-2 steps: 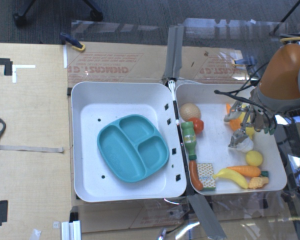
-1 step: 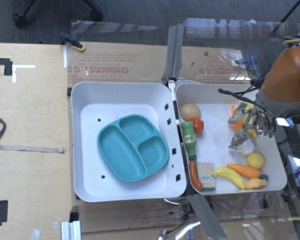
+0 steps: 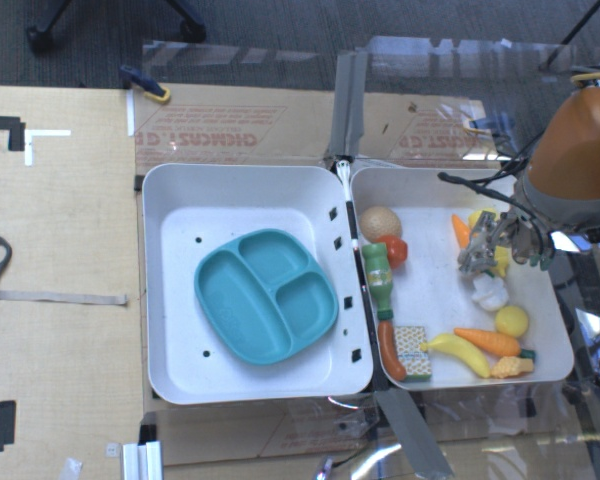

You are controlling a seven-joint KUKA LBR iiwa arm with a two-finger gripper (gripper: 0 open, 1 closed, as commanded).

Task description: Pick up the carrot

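Camera view: carrot (image 3: 488, 341) in right bin (image 3: 420, 193), below the jaws (image 3: 477, 258), their spread unreadable.

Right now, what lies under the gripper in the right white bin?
Under the two-finger gripper I see a yellow piece, a small orange piece beside it and a white lump below. The fingers cover their middle parts, so I cannot identify them.

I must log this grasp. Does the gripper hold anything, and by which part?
Cannot be told: the gripper hangs over the right bin, and the carrot lies apart from it.
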